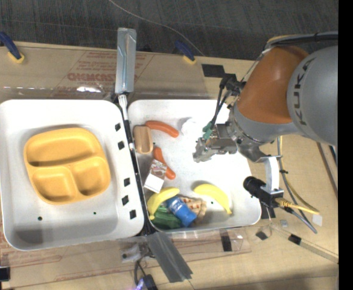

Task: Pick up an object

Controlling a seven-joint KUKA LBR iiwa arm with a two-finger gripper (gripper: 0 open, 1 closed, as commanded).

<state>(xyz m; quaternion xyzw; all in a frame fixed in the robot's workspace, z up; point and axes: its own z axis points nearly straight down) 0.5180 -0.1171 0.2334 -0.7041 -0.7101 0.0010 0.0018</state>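
Observation:
My gripper (201, 151) hangs over the middle of the right bin (236, 219), above bare white floor, and its tips look small and dark from here. Nothing shows between them. To its left lie an orange sausage (162, 128), a tan bread piece (142, 139) and a small carrot (163, 162). Along the bin's front edge sit a yellow banana (213, 196), a second yellow banana (162, 199), a blue can (181, 211), a green item (164, 220) and a small white packet (157, 170).
The left bin (7, 162) holds a yellow divided tray (66, 163). A metal divider bar (125, 59) stands between the bins at the back. The arm's grey and orange body (285, 95) covers the right bin's far right side.

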